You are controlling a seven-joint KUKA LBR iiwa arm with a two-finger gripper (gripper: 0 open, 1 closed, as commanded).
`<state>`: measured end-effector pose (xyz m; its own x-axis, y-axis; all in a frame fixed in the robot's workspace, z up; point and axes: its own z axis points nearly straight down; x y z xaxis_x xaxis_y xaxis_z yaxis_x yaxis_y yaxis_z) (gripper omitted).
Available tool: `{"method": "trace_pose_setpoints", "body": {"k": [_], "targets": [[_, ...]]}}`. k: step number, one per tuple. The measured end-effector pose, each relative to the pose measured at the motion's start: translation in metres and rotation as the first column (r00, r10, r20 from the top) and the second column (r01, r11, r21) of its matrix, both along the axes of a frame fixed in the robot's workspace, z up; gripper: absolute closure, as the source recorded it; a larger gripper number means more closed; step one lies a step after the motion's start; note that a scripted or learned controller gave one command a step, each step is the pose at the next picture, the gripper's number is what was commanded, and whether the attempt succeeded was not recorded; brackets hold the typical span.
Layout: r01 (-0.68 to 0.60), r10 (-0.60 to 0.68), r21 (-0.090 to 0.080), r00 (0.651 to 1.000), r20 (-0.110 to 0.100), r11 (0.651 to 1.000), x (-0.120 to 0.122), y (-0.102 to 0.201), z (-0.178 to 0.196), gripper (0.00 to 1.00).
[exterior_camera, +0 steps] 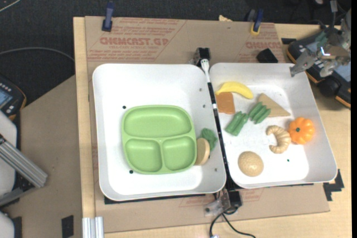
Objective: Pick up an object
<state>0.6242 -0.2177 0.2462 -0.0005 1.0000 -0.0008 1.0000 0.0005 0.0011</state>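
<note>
The camera view looks down on two white bins side by side on a table topped with brown card. The left bin (106,120) holds a green tray (158,138) with three compartments; just beside the tray's right edge lie a small green piece (210,135) and a tan round piece (202,151). The right bin (318,170) carries the toy food: a banana (235,88), a brown slab (225,102) touching it below, green beans (247,117), a tan wedge (273,105), a croissant (279,138), an orange pumpkin (301,130) just beside the croissant, and a pale roll (250,164) near the front.

The pincer (308,62) hangs at the far right corner of the right bin, over its rim and well apart from every item. Whether it is apart or together I cannot tell; the metal parts blur into each other.

By my judgement the task is at its opening step: nothing is grasped, and no target is yet approached. The next move calls for travelling inward over one item, probably the wedge or pumpkin as nearest, then descending squarely.

Red print on the card reads "CHEMCAST", repeated at the right, partly hidden.
</note>
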Motion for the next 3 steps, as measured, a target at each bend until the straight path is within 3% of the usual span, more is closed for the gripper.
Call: {"method": "trace_pose_setpoints", "body": {"k": [1, 2, 3], "targets": [[-0.001, 0.001, -0.002, 1.0, 0.004, 1.0, 0.001, 0.0, 0.011, 1.0], [-0.002, 0.002, -0.004, 1.0, 0.007, 1.0, 0.002, 0.0, 0.022, 1.0], [-0.007, 0.007, -0.003, 1.0, 0.014, 1.0, 0.043, 0.05, 0.12, 1.0]]}}
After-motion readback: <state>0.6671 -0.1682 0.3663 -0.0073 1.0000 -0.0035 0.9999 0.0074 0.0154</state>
